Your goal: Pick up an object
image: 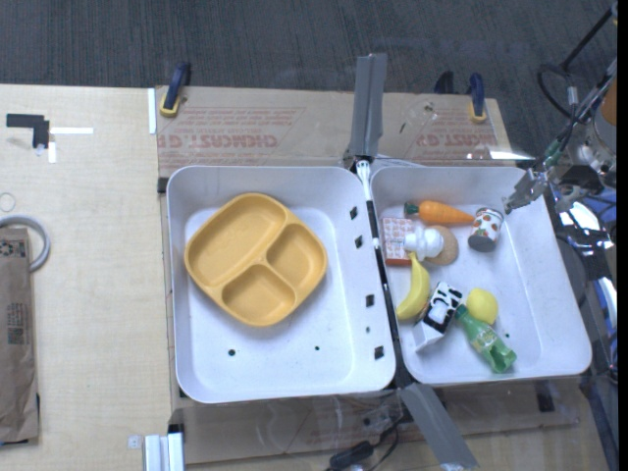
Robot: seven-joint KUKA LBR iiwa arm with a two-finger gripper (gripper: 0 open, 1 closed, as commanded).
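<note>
Gripper (518, 196) poised over the right bin's (549, 292) far corner, nothing between its fingers.
Whether the jaws stand apart or together cannot be told. Nearest lies a carrot (444, 212), beside a small mushroom (485, 226); the carrot looks light, stiff and smooth, likely plastic, so a pinch across its thicker middle should hold best.

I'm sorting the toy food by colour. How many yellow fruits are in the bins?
2, both in the right bin: a banana near its left wall, and a lemon to the banana's right, beside the green bottle. The clutter might hide others.
</note>
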